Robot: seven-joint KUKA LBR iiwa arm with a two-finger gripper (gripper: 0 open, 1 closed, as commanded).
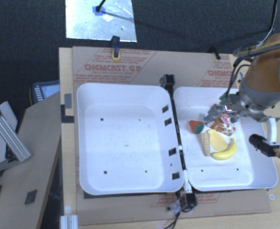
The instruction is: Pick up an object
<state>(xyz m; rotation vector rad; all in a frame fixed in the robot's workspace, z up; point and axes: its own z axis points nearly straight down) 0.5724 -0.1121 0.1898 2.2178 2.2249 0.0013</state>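
- While the gripper [219,112] hangs right of the frame's centre over the right bin [261,178], I cannot tell its state.
- The banana [225,151] lies below it, toward lower right, long axis roughly left-right.

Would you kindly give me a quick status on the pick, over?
Gripper low over right bin, above the toy pile. Banana and red-green piece lying loose, nothing seen between fingers. Items crowded together.
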